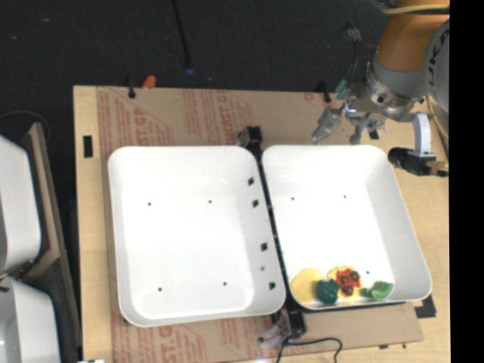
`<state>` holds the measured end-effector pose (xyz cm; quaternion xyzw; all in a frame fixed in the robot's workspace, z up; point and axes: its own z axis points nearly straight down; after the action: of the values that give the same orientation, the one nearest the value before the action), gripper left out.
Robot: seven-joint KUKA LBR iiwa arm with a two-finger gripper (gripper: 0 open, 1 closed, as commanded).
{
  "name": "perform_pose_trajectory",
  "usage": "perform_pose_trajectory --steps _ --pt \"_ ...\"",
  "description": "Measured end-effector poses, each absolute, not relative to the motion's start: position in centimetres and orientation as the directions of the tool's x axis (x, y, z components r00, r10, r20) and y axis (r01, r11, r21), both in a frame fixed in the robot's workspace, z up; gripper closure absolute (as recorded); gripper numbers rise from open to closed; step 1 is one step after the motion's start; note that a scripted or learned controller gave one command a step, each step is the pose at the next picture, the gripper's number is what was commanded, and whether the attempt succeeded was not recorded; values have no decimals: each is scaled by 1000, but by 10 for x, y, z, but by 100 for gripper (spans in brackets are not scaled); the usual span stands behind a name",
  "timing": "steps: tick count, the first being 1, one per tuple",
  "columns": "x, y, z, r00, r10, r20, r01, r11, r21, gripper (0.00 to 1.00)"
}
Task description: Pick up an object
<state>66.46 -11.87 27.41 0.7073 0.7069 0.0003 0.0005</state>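
Several small objects lie bunched at the front edge of the right bin (pixel 378 195): a pale yellow disc (pixel 305 283), a dark teal lump (pixel 327 292), a red piece with dark spots (pixel 347 277) and a green piece (pixel 380 289). My gripper (pixel 342 127) hangs above the far rim of the right bin, well away from those objects. Its two fingers are spread apart with nothing between them.
The left bin (pixel 189 233) sits beside the right one, with a row of black clips (pixel 261 225) along the seam between them. Both bins rest on a brown cardboard sheet (pixel 174 116). White containers (pixel 19 225) stand at the far left.
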Motion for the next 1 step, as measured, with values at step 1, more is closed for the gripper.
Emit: perform_pose_trajectory --steps 1 --pt "663 -124 92 1 1000 2 1000 -1 -13 0"
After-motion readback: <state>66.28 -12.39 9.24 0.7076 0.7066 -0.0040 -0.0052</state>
